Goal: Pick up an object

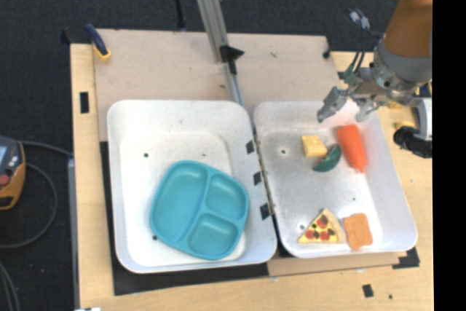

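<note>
Two white bins (182, 113) on wooden bench (160, 62)

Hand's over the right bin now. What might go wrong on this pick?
The carrot, the cheese and a green piece lie close together, so the hand may nudge or catch two. The carrot sits near the right bin's far wall, leaving little room on that side.

You see five candidate objects in the right bin (378, 178). Orange carrot (352, 146) lies upper right, lengthwise down the frame. Yellow cheese cube (314, 146) sits left of it, touching a dark green curved piece (328, 159). Pizza slice (320, 229) and orange slab (357, 230) lie side by side, lower right.
</note>
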Motion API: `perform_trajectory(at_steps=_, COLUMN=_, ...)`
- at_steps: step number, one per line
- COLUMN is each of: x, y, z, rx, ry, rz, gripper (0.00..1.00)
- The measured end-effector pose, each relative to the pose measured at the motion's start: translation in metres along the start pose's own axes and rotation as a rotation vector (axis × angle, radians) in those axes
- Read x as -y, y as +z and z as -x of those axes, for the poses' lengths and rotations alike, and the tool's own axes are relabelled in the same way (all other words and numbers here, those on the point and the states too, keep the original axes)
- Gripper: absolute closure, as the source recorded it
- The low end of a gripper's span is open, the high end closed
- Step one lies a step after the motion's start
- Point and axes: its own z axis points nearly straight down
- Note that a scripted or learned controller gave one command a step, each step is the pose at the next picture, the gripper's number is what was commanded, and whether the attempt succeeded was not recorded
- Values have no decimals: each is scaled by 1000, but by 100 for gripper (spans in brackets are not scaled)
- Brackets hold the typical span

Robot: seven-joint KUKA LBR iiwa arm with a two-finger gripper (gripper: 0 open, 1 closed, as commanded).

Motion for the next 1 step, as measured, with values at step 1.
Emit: perform_trajectory(at_steps=1, x=-7, y=48, z=8, rx=2, ry=1, rz=-3, gripper=0)
